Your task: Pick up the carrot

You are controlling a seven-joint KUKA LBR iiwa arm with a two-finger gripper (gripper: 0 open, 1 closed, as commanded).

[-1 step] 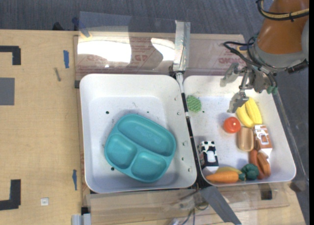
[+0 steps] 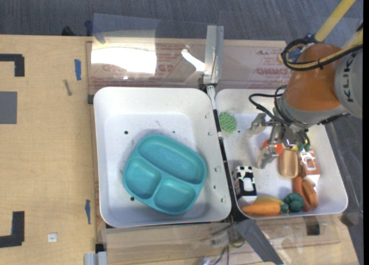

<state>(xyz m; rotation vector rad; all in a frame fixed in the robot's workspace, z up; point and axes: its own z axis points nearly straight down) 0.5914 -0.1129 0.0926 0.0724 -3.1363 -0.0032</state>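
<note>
Gripper (image 2: 266, 142) hangs in the right bin (image 2: 337, 186), finger state indeterminable, with the carrot (image 2: 262, 206) lying at its 6 o'clock, well apart.

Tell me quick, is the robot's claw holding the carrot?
Gripper: in the right bin, fingers spread open, holding nothing. The carrot lies apart from it at the bin's near edge.

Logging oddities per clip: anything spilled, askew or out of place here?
Nothing stands out. The blue plate sits flat in the left bin; the carrot and other toys lie inside the right bin.
</note>
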